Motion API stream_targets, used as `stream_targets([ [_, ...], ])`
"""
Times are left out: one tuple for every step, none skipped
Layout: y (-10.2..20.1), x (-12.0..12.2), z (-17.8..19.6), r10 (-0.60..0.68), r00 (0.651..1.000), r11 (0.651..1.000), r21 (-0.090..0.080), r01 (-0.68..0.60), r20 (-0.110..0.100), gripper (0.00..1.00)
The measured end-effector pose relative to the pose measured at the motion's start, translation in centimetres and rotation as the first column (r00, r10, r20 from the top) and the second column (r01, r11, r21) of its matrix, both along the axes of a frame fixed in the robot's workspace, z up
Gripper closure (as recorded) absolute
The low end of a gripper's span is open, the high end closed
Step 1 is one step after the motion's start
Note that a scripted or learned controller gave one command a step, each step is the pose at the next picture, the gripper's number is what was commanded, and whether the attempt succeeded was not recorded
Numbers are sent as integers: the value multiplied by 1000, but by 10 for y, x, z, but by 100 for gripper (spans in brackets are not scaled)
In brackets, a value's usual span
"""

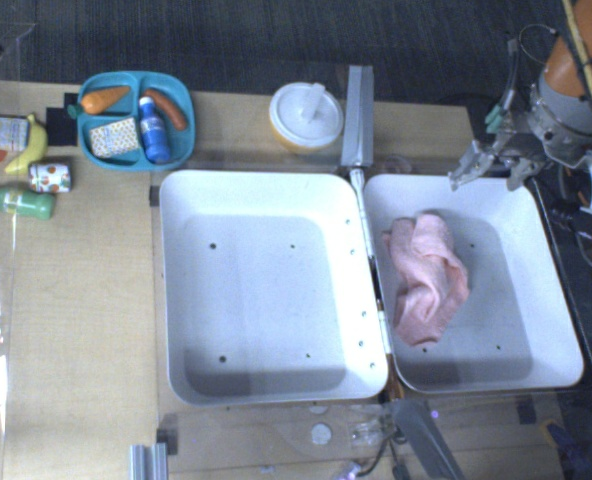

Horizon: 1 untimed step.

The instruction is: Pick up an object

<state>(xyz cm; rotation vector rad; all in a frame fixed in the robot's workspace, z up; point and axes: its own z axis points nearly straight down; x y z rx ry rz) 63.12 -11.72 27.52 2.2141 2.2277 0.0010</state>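
Inside the right bin (pixel 536 298), a crumpled pink cloth (pixel 428 278) lies bunched in soft folds, stretching from near the bin's far wall down toward its middle and sitting closer to the wall shared with the left bin (pixel 226 288) than to the outer side. It touches nothing but the bin floor. The gripper (pixel 492 164) hangs above the far rim of the right bin, off toward that bin's far right corner and well apart from the cloth; its fingers (pixel 463 174) look spread and released, with nothing between them. Behind it the grey arm with its orange band (pixel 566 68) comes in from the right edge. A metal bar (pixel 357 118) runs back from the seam between the two bins. On the wooden counter (pixel 66 348) beyond the left bin stands a round white lidded tub with a yellow base (pixel 306 116). Farther left sits a blue divided tray (pixel 181 128) holding a toy carrot (pixel 106 99), a toy hot dog (pixel 171 111), a small blue bottle (pixel 154 130) and a pale patterned block (pixel 113 139). At the counter's left edge lie a toy banana (pixel 31 146), a red-and-white carton (pixel 1 133), a small can with a printed label (pixel 49 177) and a green bottle (pixel 18 202) on its side. Any writing on these labels is too small to read.
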Motion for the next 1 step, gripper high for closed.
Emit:
stream_targets([
  [-17, -92, -173, 11, 1000, 1000, -1, -11, 6, 0],
])
